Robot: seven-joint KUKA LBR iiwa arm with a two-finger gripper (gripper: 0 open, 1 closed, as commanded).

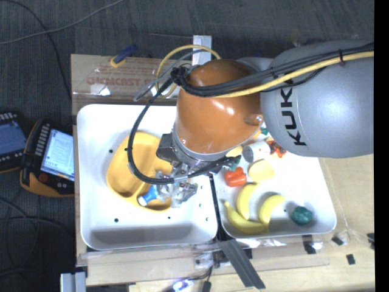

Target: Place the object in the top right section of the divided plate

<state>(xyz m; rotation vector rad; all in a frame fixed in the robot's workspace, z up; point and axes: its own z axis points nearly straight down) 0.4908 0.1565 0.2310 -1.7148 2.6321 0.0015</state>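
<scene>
Plate: yellow, divided, lies in the left bin, left of centre, with its right part under the wrist. The dividers are mostly covered, so the exact bounds of the top right section cannot be read here; judged to be the far right part, beneath the orange band.

Object: a small blue and white item sits at the near edge of the plate, touching or just over its rim. The hand is just right of it, low over the same near edge. Whether its two sides are apart, together, or clamped on the item I cannot tell; metal parts and cable clutter the spot.

Right bin: holds bananas, an orange-red piece, a pale round piece and a dark green one. None of these concern the step.

Judgement: the step in hand looks like the pick-up or early carry at the near rim. To do it well:
- confirm the item is truly gripped before lifting
- lift clear of the plate's rim and ridges
- travel toward the far right of the plate, not sideways into the wall between bins
- lower close before release, as a small item may roll into a neighbouring section.
</scene>
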